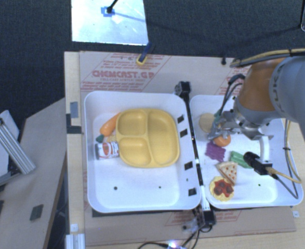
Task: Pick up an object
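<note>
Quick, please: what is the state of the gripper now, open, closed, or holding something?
Gripper: low in the right bin, right at an orange object; open or closed cannot be told.

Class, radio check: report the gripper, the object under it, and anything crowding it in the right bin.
Gripper low in right white bin, fingers obscured. Small orange round toy right beneath it, grasp unconfirmed. Purple ruffled toy piece and tan round piece close alongside.

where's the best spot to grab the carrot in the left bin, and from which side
Grip the carrot across its thicker orange middle, coming straight down from above. It lies flat and slanted, its right side close against the yellow divided plate, so the fingers probably fit best closing across its narrow width, one on its upper-left side and one in the small gap by the plate rim. That gap looks tight.
</note>
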